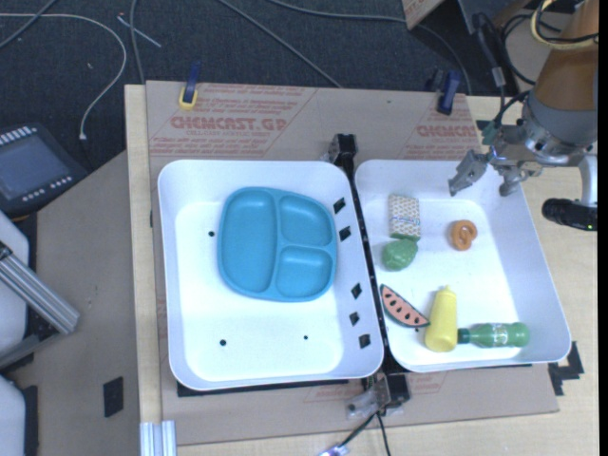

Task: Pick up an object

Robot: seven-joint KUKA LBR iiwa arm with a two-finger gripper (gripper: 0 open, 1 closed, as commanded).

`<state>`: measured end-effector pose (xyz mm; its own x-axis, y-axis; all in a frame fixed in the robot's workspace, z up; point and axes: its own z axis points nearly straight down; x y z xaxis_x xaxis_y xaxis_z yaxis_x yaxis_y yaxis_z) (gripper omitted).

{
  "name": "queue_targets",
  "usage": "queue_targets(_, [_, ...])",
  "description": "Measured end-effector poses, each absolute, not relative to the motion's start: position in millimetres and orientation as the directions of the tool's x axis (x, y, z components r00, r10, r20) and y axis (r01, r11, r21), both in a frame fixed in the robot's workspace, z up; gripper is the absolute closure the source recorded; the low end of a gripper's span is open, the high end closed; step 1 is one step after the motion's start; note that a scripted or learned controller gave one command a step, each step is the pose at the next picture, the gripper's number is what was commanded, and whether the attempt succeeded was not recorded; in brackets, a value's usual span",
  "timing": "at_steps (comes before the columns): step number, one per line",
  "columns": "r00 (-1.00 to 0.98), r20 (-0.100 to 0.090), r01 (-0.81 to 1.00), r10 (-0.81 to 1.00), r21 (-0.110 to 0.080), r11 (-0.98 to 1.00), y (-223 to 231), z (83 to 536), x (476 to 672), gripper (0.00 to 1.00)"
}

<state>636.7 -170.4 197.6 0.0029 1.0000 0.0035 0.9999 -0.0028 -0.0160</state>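
- Camera view: the tool (486, 177) hangs over the right bin's (541, 274) top edge, fingers spread apart, nothing between them.
- In that bin: a checkered packet (405, 216), green lump (400, 254), orange ring-shaped piece (463, 235), watermelon slice (403, 308), yellow bottle (441, 320) and green bottle (496, 334), all apart from the tool.
- Left bin (190, 331): a blue divided plate (278, 243).
- The cardboard sheet (237, 122) on the worktop bears red print, seemingly "GICHCAST".

Lab bench (285, 112), loose cables (123, 27)
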Motion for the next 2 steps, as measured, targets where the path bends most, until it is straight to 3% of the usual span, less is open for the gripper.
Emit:
queue_targets(1, [0.000, 0.000, 1.000, 1.000, -0.001, 0.000, -170.0, 207.0, 639.9, 0.00])
queue_targets(2, [-0.001, 0.002, 1.000, 1.000, -0.007, 0.001, -161.5, 147.5, 640.4, 0.00])
